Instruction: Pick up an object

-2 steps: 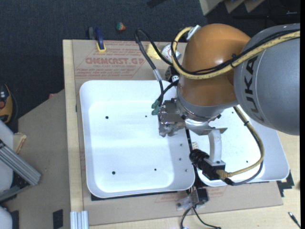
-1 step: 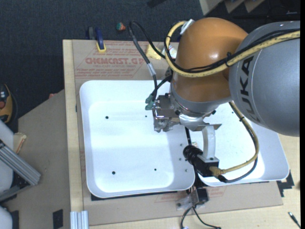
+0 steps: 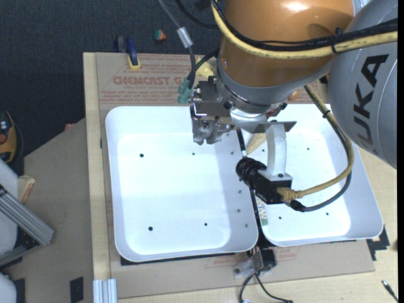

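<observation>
1. Arm [image 3: 284, 36] enters from the right of the camera view; its orange band sits over the far edge of both bins and hides part of them
2. Gripper [image 3: 206, 130] hangs over the far right corner area of the left bin [image 3: 126, 188], close to the rim the two bins share. Cannot tell whether it is clenched or released: the metal parts blur together at this angle. Nothing can be made out in its grasp
3. Task object: the one candidate is a small tan piece [image 3: 255, 144] in the right bin [image 3: 328, 226], just beside the shared rim and mostly covered by the arm's hardware. Its shape cannot be made out. It lies to the right of the gripper, apart from it
4. Black fitting [image 3: 260, 180] with a yellow hose [image 3: 328, 185] hangs below the wrist, over the shared rim and the right bin
5. Left bin floor shows a few small dark dots
6. Both bins rest on a cardboard sheet [image 3: 151, 74] with red print on the tabletop; a blue and yellow clamp [image 3: 132, 51] grips its far edge
</observation>
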`<state>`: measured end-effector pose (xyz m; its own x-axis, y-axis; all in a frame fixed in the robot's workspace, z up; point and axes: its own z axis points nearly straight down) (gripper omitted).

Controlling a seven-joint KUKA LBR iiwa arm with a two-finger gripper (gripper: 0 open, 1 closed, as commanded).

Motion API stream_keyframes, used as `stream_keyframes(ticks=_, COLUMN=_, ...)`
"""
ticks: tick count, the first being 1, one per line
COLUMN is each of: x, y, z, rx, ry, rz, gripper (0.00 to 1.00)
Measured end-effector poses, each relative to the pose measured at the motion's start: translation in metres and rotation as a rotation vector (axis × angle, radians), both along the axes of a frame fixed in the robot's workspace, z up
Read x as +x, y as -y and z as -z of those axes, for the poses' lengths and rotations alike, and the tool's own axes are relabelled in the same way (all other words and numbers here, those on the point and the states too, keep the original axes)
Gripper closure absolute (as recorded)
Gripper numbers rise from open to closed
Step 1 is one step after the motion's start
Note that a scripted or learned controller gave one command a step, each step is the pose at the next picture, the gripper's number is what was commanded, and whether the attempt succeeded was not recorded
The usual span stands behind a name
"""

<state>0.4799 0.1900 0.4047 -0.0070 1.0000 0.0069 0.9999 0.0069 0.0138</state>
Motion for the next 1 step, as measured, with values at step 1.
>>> stream_keyframes(ticks=1, x=-0.0032, y=-0.0360, z=0.1416, rx=-0.012, ry=-0.028, rz=0.003, gripper=1.00)
